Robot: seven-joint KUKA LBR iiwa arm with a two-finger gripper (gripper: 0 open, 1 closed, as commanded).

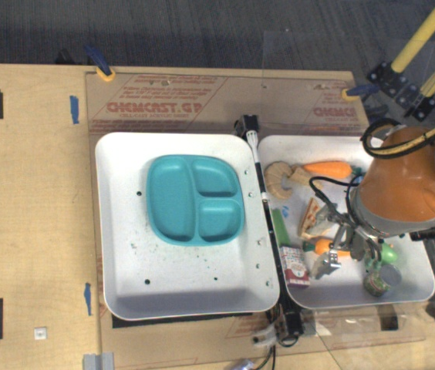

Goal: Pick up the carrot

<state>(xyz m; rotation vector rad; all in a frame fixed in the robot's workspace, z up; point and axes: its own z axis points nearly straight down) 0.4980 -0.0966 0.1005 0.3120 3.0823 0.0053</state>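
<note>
Orange band [404,177], black cables, grey metal wrist.

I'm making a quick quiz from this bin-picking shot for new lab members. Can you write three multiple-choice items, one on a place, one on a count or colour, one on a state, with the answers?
1. Where does the teal plate lie?
A. In the left bin
B. In the right bin
C. On the bare bench

2. How many compartments does the teal plate have?
A. One
B. Three
C. Five

3. How does the carrot stand in relation to the gripper?
A. Clamped in it
B. Lying apart from it in the right bin
C. Resting on the teal plate

Answers:
1 A, the plate sits in the middle of the left bin.
2 B, one large section and two smaller ones show.
3 B, the carrot lies near the bin's far wall, while the gripper is lower among the other items.
</note>
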